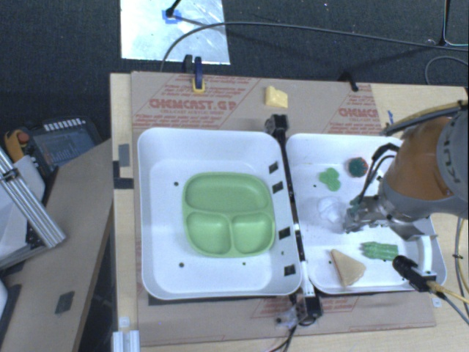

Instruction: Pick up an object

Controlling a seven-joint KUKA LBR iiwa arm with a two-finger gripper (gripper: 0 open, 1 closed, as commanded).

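You are looking at a robotics lab bench: two white bins (157, 196) sit on printed cardboard (220, 101), cables (308, 29) trail across dark carpet (58, 42), aluminium framing (29, 204) and a handheld control pendant (62, 147) wait at the left.

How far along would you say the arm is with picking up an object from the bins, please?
Done: the arm has reached into the right bin. In hand: the gripper sits low by a clear object; nothing visibly lifted. Left: a grasp and lift; the tan wedge, green pieces and green toy lie in the bin.
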